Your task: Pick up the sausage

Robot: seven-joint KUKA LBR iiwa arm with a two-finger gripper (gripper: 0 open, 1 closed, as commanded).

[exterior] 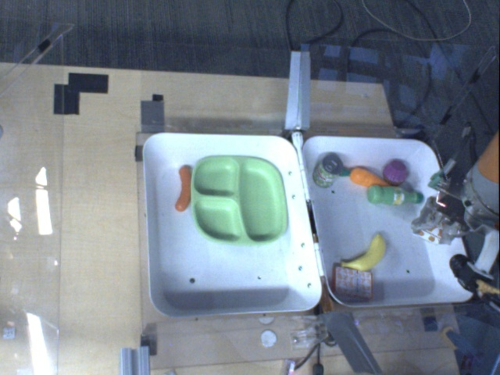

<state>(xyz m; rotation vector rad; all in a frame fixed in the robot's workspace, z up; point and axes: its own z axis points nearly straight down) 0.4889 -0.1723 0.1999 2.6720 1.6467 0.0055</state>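
green divided plate (238, 198) in left bin (164, 287); banana (369, 254) in right bin (406, 283)

Both bins are plain white, the left bin (156, 233) in the frame's centre and the right bin (406, 276) toward the right. In the left one a pale green divided plate (238, 198) sits beside an orange-red sausage (183, 188). The right bin holds a grey can (327, 169), an orange carrot (365, 178), a purple plum-like piece (395, 170), a green bottle (393, 196), a yellow banana (368, 254) and a red-patterned packet (354, 283). The bench (78, 248) is light wood with black marks (78, 90) at upper left. The floor (195, 22) along the top is dark blue-grey carpet.
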